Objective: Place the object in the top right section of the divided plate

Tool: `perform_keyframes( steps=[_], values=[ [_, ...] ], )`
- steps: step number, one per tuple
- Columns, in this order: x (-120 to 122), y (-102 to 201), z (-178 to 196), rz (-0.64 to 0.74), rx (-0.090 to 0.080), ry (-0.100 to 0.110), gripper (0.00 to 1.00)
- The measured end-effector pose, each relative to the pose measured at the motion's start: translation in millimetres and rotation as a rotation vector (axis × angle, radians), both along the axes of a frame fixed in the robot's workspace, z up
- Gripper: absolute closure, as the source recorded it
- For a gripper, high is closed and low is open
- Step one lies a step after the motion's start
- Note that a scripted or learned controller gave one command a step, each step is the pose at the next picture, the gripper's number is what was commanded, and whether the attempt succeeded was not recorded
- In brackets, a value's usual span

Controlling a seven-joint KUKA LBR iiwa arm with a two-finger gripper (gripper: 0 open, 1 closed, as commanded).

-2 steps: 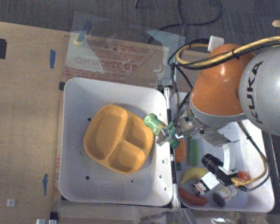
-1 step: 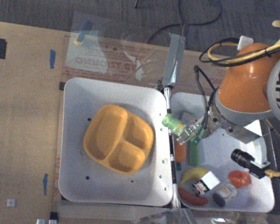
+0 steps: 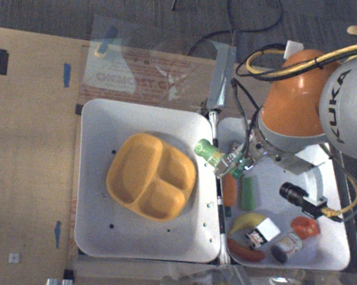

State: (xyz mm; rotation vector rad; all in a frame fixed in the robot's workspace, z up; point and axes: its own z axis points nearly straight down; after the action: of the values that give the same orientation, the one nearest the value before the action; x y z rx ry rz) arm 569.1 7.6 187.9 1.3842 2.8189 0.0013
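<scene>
Green bottle-like object (image 3: 208, 151) sits at the gripper (image 3: 228, 164) tip, over the rim between the two bins, just right of the yellow divided plate (image 3: 151, 176). The fingers look closed around its right end, so it seems held (blurry there, not fully sure). Plate lies in the left bin (image 3: 102, 128), tilted, its top right section nearest the object. Arm (image 3: 314, 104) reaches in from the right, orange band above the wrist. Right bin (image 3: 337, 247) holds a carrot-like orange piece (image 3: 229, 190), a green stick (image 3: 247, 193), a yellow item (image 3: 248, 221), a red tomato-like thing (image 3: 305, 227), a small jar (image 3: 287, 245) and a red pepper-like piece (image 3: 246, 251).
</scene>
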Motion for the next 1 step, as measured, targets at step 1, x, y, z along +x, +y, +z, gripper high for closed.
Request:
perform_keyframes(
  steps=[1],
  values=[
    [8.7, 0.4, 96.6, 0.305, -0.001, -0.002, 1.0]
  ],
)
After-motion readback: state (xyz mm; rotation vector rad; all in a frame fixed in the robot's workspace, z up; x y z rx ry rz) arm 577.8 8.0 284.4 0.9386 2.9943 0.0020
